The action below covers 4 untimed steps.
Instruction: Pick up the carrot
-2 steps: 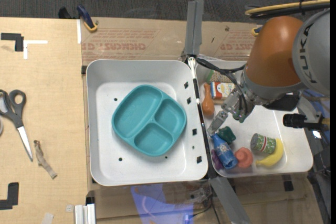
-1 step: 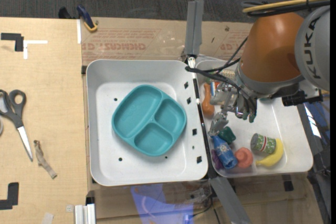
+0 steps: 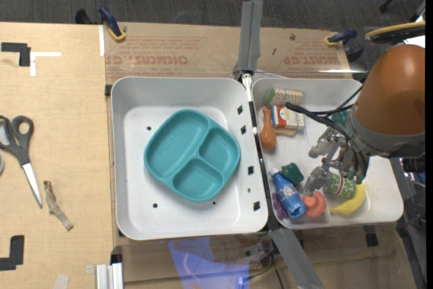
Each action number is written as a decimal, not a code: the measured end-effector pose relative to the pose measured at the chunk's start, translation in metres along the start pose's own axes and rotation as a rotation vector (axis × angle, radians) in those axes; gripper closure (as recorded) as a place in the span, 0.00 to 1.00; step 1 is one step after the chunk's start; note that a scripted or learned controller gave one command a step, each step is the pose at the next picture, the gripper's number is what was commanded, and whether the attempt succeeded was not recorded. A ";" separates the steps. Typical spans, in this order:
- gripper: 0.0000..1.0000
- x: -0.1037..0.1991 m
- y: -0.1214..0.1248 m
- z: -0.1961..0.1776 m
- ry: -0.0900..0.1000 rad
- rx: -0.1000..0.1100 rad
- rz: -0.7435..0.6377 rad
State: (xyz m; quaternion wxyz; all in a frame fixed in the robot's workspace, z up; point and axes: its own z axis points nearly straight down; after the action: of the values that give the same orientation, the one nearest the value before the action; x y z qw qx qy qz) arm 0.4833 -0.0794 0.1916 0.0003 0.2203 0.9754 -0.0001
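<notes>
The carrot [image 3: 268, 131], orange and stubby, lies against the left wall of the right bin [image 3: 379, 213], beside a small boxed item. My gripper [image 3: 323, 164] hangs low in the right bin's middle, well to the right of the carrot and a little nearer the front. Its metal fingers point down-left over the toys, and nothing shows between them. The orange-banded wrist [image 3: 396, 95] looms above it at the right.
A teal divided plate [image 3: 193, 155] sits in the left bin [image 3: 128, 145]. Near the gripper lie a blue bottle [image 3: 287, 196], a green piece [image 3: 292, 172], a pink toy [image 3: 314, 204], a banana [image 3: 350, 202] and a small box [image 3: 287, 117]. Scissors [image 3: 20, 149] rest on the bench at left.
</notes>
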 end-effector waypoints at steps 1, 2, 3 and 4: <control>0.00 -0.035 0.001 0.037 0.000 0.001 0.416; 0.00 -0.061 0.061 0.000 0.000 0.000 0.255; 0.00 -0.057 0.109 -0.001 -0.003 -0.001 -0.459; 0.00 -0.068 0.008 0.023 -0.001 -0.001 -0.786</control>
State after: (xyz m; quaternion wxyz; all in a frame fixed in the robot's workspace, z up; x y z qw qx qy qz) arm 0.5479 -0.1016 0.1682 0.0007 -0.1699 0.9855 0.0002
